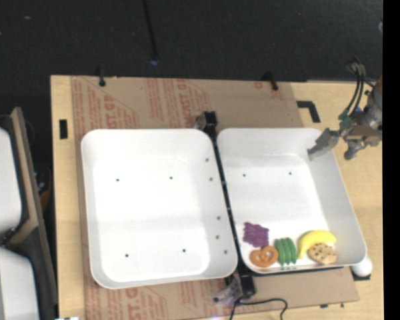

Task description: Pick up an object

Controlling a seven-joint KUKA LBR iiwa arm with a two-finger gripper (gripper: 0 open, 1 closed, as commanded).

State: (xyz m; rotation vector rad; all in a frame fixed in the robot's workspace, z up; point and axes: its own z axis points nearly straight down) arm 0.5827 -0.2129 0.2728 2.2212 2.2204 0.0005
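Well apart from end effector [339,145]: ruffled purple piece [255,233], glossy orange ring [263,256], ribbed green thing [287,251], speckled cookie [322,253]. Splayed open, grasping nothing

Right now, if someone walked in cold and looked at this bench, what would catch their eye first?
Probably the bright toy cluster in the right bin's near corner: a yellow banana, green piece, purple piece, orange pretzel shape and cookie. Next, the gripper at that bin's far right edge, away from the toys. The left bin sits alongside.

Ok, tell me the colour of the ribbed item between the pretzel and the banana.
Green: the ribbed item lies in the right bin, seen clearly in the camera view.
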